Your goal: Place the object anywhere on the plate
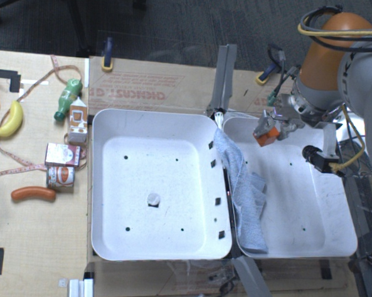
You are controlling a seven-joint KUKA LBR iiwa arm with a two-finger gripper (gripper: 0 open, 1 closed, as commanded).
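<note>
1. Orange and small, a block [266, 135] sits at the tip of the pincer [268, 132], above the far left corner of the right bin [306, 240]; it appears pinched there (the fingers are too small to make out clearly).
2. Grey cloth [246, 198] lies draped along the right bin's left side, over the wall shared with the left bin [108, 190].
3. A small pale round thing [154, 200] rests on the left bin's floor, well apart from the pincer.
4. On the tabletop [30, 229] to the left lie a banana [8, 121], a sausage [33, 194], a can [61, 176] and a green bottle [68, 97].
</note>
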